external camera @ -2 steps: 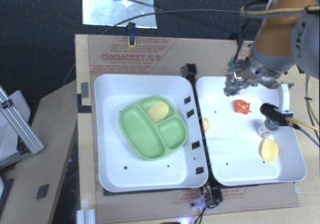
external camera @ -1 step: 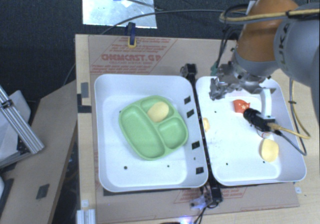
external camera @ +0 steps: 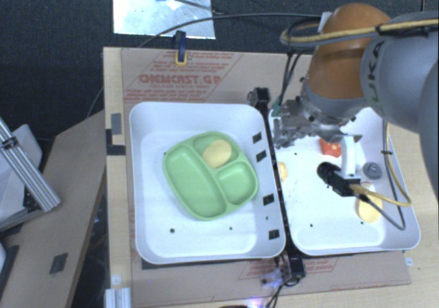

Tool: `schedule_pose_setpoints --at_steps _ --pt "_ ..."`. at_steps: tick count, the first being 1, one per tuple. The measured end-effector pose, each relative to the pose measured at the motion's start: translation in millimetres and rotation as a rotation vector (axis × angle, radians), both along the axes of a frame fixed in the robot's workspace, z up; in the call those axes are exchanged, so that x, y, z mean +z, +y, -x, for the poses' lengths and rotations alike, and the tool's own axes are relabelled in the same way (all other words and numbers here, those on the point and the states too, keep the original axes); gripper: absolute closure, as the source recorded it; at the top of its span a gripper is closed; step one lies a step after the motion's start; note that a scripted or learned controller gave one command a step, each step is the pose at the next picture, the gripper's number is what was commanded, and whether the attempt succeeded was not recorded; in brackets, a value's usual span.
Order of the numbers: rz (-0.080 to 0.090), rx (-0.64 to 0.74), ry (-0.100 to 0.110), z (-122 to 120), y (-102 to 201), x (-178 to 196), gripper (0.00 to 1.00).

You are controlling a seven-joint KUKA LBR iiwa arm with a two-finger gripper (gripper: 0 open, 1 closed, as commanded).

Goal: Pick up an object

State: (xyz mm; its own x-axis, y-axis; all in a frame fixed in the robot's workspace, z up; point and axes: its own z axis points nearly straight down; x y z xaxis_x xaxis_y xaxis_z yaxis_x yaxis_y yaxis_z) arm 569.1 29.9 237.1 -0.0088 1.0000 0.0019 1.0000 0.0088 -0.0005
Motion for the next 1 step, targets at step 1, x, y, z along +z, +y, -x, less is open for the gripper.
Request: schedule_pose_setpoints --at_steps 1 --pt "-0.001 0.001 0.001 27.8 47.5 4.1 1.0"
